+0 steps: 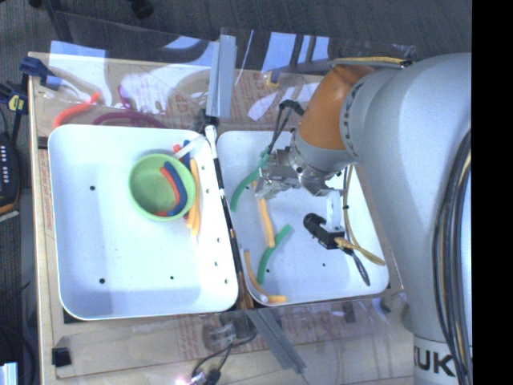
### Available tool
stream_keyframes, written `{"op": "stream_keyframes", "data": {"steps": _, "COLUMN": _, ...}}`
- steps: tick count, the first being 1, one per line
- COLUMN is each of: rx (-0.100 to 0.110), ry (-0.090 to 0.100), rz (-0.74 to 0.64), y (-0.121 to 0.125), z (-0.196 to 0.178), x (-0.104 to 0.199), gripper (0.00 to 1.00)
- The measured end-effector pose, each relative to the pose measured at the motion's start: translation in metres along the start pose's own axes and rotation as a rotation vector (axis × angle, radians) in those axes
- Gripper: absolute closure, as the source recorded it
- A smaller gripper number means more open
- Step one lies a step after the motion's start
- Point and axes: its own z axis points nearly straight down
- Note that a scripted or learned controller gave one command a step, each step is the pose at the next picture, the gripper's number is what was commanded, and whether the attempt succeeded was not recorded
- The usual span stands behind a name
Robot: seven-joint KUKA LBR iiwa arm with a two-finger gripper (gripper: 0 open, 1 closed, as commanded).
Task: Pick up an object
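My gripper [270, 176] hangs low over the upper left part of the right bin [369, 275]. A long green strip [243, 189] lies slanted just left of it, its upper end right at the gripper's tip; whether they touch is unclear. An orange stick [264, 215] lies directly below the gripper. Further toward the front lie a bent green strip [273, 245] and a yellow stick [255, 283] along the bin's front left corner.
The left bin [104, 271] holds a green bowl [152, 187] with red and blue curved pieces inside, and an orange stick [193, 211] leaning at its right side. The arm's bulk covers the right bin's right half. A raised divider [224, 223] separates the bins.
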Motion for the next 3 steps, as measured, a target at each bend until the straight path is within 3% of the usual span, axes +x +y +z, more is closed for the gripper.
{"op": "stream_keyframes", "data": {"steps": 1, "rx": 0.0, "ry": 0.0, "rz": -0.001, "y": 0.0, "z": 0.0, "x": 0.0, "gripper": 0.0}}
{"op": "stream_keyframes", "data": {"steps": 2, "rx": -0.014, "ry": -0.004, "rz": -0.062, "y": -0.024, "z": 0.016, "x": 0.016, "gripper": 0.0}}
{"op": "stream_keyframes", "data": {"steps": 3, "rx": -0.011, "ry": -0.006, "rz": -0.065, "y": -0.024, "z": 0.007, "x": 0.016, "gripper": 1.0}}
